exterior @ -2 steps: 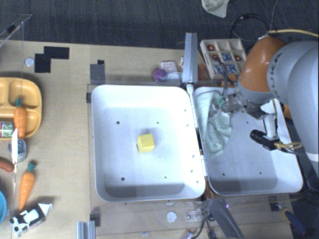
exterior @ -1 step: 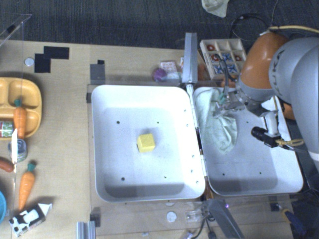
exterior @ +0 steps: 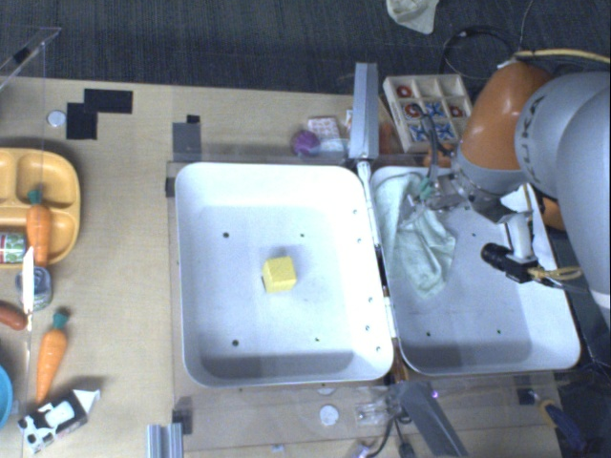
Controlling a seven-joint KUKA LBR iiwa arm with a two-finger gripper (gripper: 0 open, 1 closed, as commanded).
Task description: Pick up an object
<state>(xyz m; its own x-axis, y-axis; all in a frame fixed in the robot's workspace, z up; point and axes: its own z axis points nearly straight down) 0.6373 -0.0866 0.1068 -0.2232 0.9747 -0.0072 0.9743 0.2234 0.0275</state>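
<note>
A small yellow block (exterior: 280, 275) lies near the middle of the left bin (exterior: 220, 208). A pale, crumpled cloth (exterior: 423, 248) lies in the left part of the right bin (exterior: 516, 322). It runs from the bin's back corner down towards its middle. My gripper (exterior: 432, 192) is low over the upper end of that cloth, at the back left of the right bin. The grey arm with its orange band (exterior: 496, 113) comes in behind it from the right. The cloth's top edge bunches up right at the gripper.
A divider wall (exterior: 372, 246) separates the two bins, close to the gripper's left. Outside the bins lie a yellow tray with toy food (exterior: 38, 203), carrots (exterior: 50, 351), a purple item (exterior: 305, 142) and a card box (exterior: 425, 103) at the back.
</note>
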